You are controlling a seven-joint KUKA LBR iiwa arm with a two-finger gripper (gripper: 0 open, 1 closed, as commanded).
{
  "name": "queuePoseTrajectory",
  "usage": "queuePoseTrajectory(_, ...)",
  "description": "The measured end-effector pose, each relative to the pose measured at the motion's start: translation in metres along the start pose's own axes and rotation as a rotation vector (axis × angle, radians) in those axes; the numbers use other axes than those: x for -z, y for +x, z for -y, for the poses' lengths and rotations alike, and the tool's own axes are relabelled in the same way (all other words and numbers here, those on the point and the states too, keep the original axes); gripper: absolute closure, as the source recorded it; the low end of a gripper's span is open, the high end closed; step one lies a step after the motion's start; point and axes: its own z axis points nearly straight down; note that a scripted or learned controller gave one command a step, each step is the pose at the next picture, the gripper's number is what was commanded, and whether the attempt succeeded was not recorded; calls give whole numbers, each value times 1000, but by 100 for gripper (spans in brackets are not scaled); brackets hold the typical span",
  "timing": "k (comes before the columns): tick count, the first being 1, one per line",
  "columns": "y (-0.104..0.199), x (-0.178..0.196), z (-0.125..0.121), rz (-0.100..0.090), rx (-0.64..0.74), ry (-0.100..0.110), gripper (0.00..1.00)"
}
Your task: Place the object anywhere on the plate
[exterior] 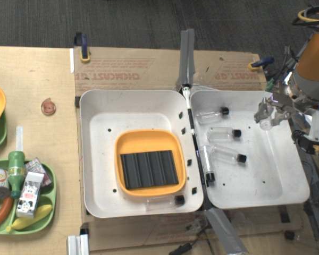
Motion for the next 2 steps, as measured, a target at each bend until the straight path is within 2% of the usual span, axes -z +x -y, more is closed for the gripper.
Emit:
queuePoseTrajectory(1, -14, 6, -84, 1, 116, -1, 100)
queuePoseTrajectory(2, -29, 44, -88, 1, 349, -4, 100)
